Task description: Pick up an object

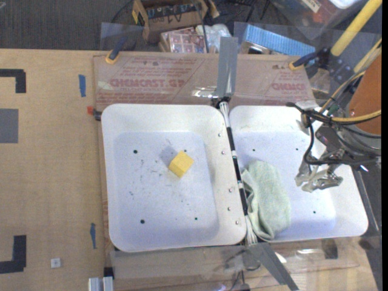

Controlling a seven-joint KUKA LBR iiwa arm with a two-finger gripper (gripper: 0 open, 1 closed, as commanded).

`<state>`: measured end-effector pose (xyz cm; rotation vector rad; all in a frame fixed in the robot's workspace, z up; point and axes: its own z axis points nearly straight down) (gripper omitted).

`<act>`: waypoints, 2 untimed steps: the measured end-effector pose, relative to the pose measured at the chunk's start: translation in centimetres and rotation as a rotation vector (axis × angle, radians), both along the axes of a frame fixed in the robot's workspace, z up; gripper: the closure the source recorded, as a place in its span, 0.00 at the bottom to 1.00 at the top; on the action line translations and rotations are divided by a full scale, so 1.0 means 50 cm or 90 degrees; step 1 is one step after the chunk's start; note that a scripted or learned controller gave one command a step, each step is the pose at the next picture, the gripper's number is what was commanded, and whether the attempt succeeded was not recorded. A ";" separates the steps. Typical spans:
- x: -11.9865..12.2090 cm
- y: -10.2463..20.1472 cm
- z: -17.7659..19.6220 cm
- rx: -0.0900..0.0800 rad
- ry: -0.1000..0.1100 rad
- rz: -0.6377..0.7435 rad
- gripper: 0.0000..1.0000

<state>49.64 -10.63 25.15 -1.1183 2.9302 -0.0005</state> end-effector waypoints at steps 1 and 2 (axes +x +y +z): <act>0.005 -0.041 0.227 -0.002 -0.002 0.294 1.00; 0.104 0.004 0.189 -0.002 -0.003 0.502 1.00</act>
